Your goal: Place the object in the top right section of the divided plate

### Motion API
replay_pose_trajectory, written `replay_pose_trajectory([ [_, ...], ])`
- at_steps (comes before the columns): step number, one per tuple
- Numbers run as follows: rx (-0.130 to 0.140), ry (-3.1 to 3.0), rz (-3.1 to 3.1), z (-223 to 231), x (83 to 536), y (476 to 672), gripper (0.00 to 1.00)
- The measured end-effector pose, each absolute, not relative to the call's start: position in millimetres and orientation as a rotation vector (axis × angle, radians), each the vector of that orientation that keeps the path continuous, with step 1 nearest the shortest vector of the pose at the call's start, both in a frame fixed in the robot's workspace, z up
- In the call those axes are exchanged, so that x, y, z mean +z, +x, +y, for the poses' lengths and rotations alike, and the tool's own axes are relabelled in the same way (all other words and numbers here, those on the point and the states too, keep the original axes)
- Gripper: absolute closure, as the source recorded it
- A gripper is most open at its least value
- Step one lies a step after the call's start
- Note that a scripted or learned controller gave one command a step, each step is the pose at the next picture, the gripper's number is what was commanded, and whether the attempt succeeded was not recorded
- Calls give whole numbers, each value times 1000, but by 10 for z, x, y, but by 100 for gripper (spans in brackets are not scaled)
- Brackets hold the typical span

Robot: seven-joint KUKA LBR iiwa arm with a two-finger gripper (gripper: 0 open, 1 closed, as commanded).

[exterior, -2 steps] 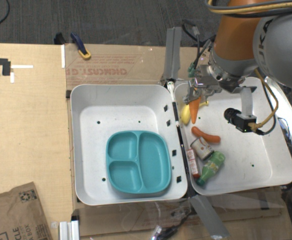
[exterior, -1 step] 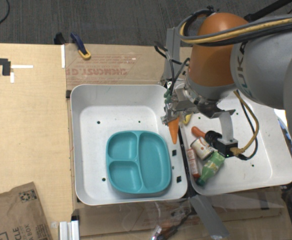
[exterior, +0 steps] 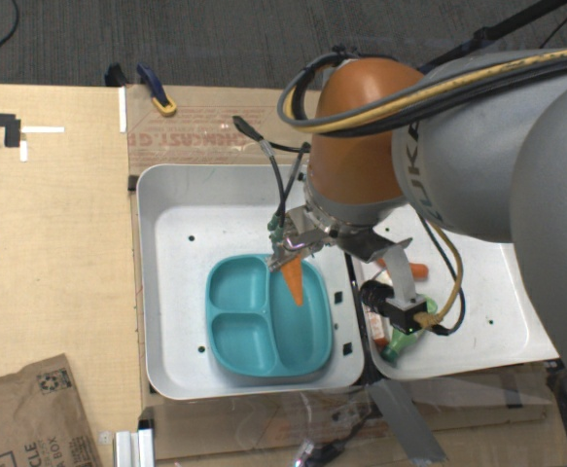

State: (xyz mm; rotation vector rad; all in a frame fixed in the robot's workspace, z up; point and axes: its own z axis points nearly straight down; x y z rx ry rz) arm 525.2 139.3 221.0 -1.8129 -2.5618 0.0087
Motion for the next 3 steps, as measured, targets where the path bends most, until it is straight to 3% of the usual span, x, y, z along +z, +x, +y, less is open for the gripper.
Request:
replay_pose_trajectory([
  [1,7,-1330,-2843,1814,2139,5056,100],
  [2,11,-1340,-2837,1790,2209,5073,100],
  [3,11,-1339,-2837,1790,2210,5073,0],
])
